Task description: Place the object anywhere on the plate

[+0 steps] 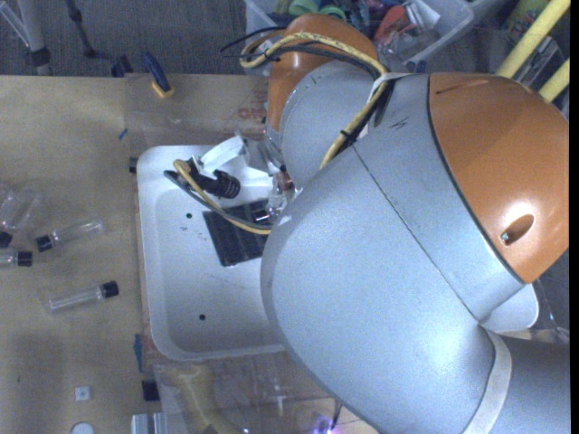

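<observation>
My grey and orange arm (pixel 407 242) covers most of the view and reaches over the white bin (pixel 167 269). The gripper (pixel 256 188) hangs low over the bin's far right part, largely hidden by the wrist. A dark flat rectangular piece (pixel 233 238) lies on the bin floor just below and left of the gripper, its right side hidden under the arm. I cannot tell whether the gripper touches it or holds anything.
Several clear vials with black caps (pixel 81 295) lie on the wooden bench left of the bin. A blue clamp (pixel 159 76) sits at the bench's far edge. A grey crate of colourful items (pixel 362 3) stands behind the bench.
</observation>
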`<state>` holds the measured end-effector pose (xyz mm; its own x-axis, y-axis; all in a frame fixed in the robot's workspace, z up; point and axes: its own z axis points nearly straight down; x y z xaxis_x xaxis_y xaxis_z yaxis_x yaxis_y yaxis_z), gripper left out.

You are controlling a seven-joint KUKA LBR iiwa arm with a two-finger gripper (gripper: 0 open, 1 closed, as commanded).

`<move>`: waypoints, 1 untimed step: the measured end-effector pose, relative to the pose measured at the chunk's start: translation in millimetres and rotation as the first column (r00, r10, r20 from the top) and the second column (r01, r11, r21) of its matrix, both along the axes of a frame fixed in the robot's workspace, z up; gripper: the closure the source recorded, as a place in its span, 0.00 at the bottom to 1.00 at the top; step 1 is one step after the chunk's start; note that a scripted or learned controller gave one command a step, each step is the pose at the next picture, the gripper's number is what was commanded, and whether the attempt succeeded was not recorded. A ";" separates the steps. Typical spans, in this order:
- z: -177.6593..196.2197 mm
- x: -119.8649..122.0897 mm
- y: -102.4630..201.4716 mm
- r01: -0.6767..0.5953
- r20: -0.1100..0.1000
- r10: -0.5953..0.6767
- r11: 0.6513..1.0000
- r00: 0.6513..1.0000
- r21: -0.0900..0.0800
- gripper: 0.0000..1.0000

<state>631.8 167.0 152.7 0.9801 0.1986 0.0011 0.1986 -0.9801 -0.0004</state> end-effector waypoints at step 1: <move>-62.2 18.5 55.8 0.002 0.011 -0.002 1.000 1.000 0.002 1.00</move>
